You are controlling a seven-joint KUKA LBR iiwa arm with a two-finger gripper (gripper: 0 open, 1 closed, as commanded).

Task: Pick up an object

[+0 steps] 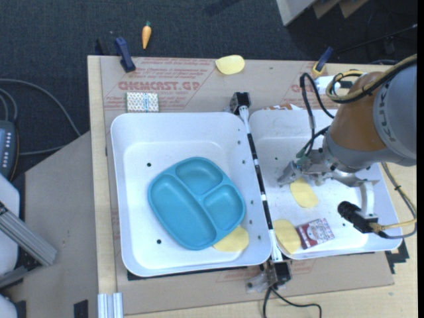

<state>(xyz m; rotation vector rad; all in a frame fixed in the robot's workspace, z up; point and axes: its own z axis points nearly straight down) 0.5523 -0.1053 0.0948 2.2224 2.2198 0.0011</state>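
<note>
A: What takes up the most room?

B: The bench (165, 78), a brown board with red lettering, bearing two shallow white bins side by side. The left bin (132, 138) holds a light blue plastic plate with three compartments (196, 202), lying flat near its middle. The right bin (278, 128) is partly covered by the grey arm with its orange band (361, 121), reaching in from the right.

A: And the gripper?

B: The gripper (295, 171) is low in the right bin, pointing left. Whether it is open or closed I cannot tell.

A: What lies near it?

B: A pale yellow oval piece (304, 194) just below and to the right of the gripper; touching or not, I cannot tell. Nearer the front edge lies a small red and white packet (315, 232), with a second yellow piece (286, 236) just beside it on the left.

A: Anything else?

B: A third yellow piece (232, 240) sits in the left bin, tucked under the plate's lower right edge. A fourth (230, 64) rests on the bench behind the bins, and a small orange carrot-shaped toy (146, 36) lies on the dark floor beyond.
</note>
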